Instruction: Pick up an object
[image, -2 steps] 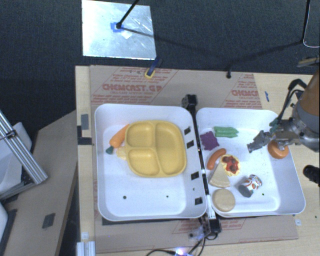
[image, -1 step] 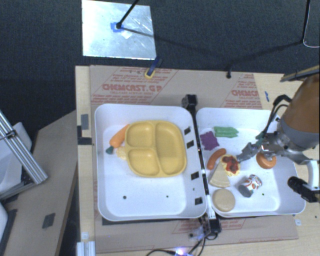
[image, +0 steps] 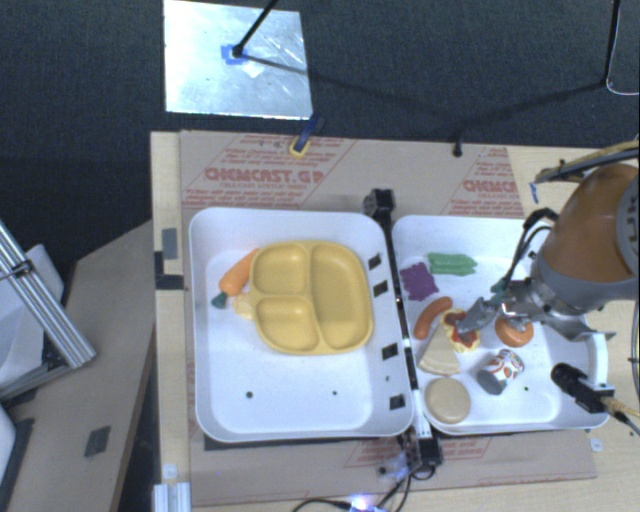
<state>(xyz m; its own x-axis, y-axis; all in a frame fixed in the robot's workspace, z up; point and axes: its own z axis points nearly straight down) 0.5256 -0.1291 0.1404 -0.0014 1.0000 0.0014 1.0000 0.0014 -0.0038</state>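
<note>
My pincer (image: 478, 322) hangs low over the right-hand white bin (image: 560, 412), its dark tip just above a red-and-yellow toy (image: 463, 336); whether my fingers are apart or closed I cannot tell, and nothing shows gripped between them. My arm (image: 595, 245) comes in from the right, the orange band bulking above the wrist.

Close around my pincer lie the toys I might pick up. Just to its left is a reddish sausage (image: 431, 316), and beyond that, up and left, a purple piece (image: 419, 281). Further up sits a green piece (image: 452, 264). Directly below my tip is a pale wedge (image: 439, 356), and lower still a round tan biscuit (image: 448, 400). To the right of my tip lies an orange-and-white item (image: 514, 332), and down to the right a grey-and-red one (image: 498, 370).

Well to my left, across the black divider clips, the second white bin (image: 220, 395) holds a yellow compartment plate (image: 305, 297), with a toy carrot (image: 236, 274) touching the plate's far left edge.

Both bins rest on a brown printed cardboard sheet (image: 270, 172) laid over a light wooden bench (image: 110, 330). Past the bench, up and left of me, a shiny metal plate (image: 237, 60) lies on dark blue carpet (image: 440, 60). Cables trail across that carpet.
</note>
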